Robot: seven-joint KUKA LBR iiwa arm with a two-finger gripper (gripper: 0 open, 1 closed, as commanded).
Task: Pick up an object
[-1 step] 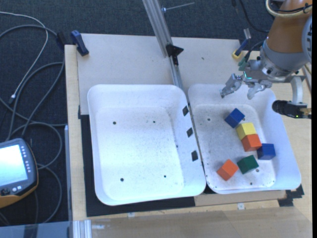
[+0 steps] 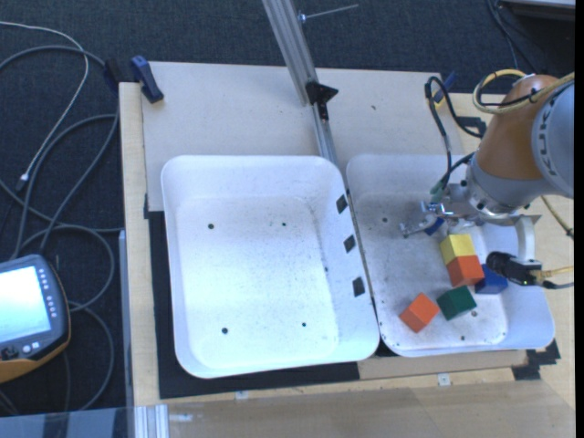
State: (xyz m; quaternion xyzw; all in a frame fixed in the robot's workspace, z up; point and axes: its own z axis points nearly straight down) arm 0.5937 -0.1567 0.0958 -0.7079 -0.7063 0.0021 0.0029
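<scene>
My tool (image 2: pixel 436 215) sits low in the right bin (image 2: pixel 388 272), in the right-centre of the frame, under the grey and orange arm (image 2: pixel 520 149). I cannot tell from this slanted view whether it is released or clenched, and I see nothing held in it.

The blocks lie just below and right of it in that bin. A yellow block (image 2: pixel 457 246) is nearest, touching an orange block (image 2: pixel 466 269) beneath it. A blue block (image 2: pixel 493 283) peeks out to their right, a green block (image 2: pixel 456 302) lies lower, and a second orange block (image 2: pixel 420 312) sits apart toward the bin's lower left.

I judge these to be small, rigid, light cubes with flat faces, unlikely to deform and easy to nudge. The lone orange block looks the cleanest pick, taken across two opposite flat sides, since it has free space around it. The left bin (image 2: pixel 182 190) fills the middle of the bench (image 2: pixel 228 108).
</scene>
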